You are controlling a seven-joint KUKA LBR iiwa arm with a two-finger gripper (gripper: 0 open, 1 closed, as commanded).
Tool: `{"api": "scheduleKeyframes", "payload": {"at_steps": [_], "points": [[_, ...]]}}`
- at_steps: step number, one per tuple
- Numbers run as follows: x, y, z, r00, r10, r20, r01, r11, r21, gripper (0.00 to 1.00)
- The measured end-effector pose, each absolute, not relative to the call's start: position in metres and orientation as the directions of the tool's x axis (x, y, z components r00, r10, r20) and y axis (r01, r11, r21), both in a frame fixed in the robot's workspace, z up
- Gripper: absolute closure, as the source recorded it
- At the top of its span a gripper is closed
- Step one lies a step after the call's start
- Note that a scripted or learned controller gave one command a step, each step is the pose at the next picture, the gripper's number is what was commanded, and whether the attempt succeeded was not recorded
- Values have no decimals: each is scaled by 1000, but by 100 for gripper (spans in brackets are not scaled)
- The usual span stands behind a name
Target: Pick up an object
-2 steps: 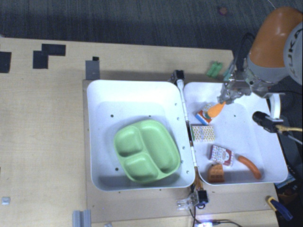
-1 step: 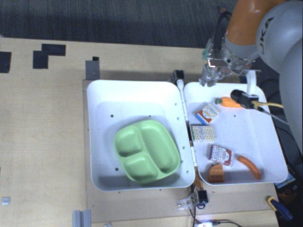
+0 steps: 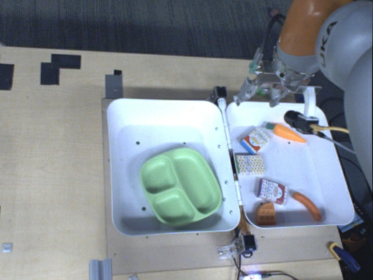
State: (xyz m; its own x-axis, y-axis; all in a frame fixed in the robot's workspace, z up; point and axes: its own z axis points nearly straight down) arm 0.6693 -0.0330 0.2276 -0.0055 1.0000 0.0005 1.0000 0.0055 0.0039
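- One carrot lies in the right bin, nearest the gripper, just below it, long axis running left to right.
- Fingers hang spread, grasping nothing, above the bin's far rim.

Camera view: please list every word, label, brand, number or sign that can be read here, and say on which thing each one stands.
"KUKA": partly visible, running vertically on the grey arm, cut by the orange band.
Red and white packet: print too blurred to read.
Patterned packet: print too small to read.
Red and white packet near the sausage: print too blurred to read.
Green divided plate: no text.
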Motion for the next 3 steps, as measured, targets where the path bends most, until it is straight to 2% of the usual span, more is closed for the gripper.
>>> {"api": "scheduleKeyframes", "payload": {"at_steps": [1, 2, 3], "points": [[609, -91, 133, -1, 1000, -1, 1000, 1, 0, 0], [619, -85, 86, -4, 1000, -1, 1000, 4, 6, 0], [621, -85, 98, -5, 1000, -1, 1000, 5, 11, 100]]}}
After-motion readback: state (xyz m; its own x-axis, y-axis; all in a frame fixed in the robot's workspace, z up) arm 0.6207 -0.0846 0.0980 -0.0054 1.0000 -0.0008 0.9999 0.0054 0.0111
